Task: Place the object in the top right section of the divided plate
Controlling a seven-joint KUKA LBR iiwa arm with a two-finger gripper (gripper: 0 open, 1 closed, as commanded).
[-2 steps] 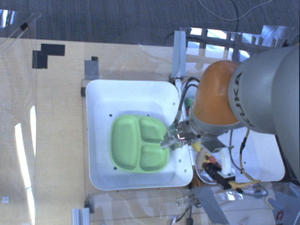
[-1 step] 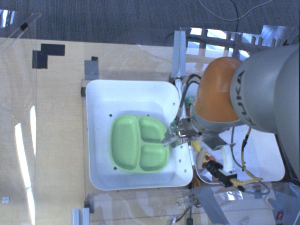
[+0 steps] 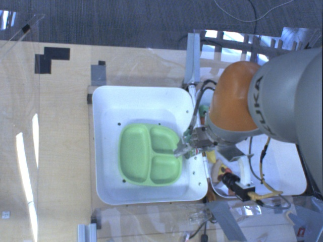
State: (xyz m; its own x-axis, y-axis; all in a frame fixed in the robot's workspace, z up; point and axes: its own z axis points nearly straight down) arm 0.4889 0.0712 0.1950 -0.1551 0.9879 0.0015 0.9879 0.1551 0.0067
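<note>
A light green divided plate point(image 3: 134, 153) lies in the left white bin point(image 3: 108, 135). It has one large section on the left and two smaller ones on the right, and all three look bare. My gripper point(image 3: 183, 149) hangs low over the plate's right rim, about where the top right and bottom right sections meet. I cannot make out anything held in it. The grey arm with its orange band point(image 3: 233, 102) hides most of the right bin.
The right bin point(image 3: 285, 165) shows as a white patch under the arm. At its left edge a small yellow piece point(image 3: 211, 157) and an orange-red piece point(image 3: 220, 171) peek out. The left bin's wall point(image 3: 199, 173) runs just beside the gripper.
</note>
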